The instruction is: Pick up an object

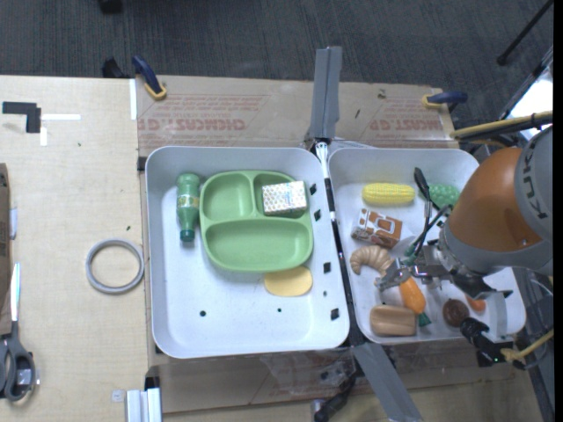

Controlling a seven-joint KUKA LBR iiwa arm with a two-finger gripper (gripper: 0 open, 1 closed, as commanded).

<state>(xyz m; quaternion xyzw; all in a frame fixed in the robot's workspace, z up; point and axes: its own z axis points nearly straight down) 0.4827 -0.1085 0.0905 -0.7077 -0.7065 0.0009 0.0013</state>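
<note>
The hand (400, 275) hangs low in the right bin (352, 236); its grip state cannot be determined. The carrot (412, 295) lies just below-right, touching or nearly so, long axis running diagonally.

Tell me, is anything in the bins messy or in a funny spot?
Mostly tidy. The bottle lies on its side beside the green tray, and a yellow disc pokes out from under the tray's edge. In the right bin the toy foods sit jumbled close together near the gripper. Nothing looks spilled or broken.
</note>
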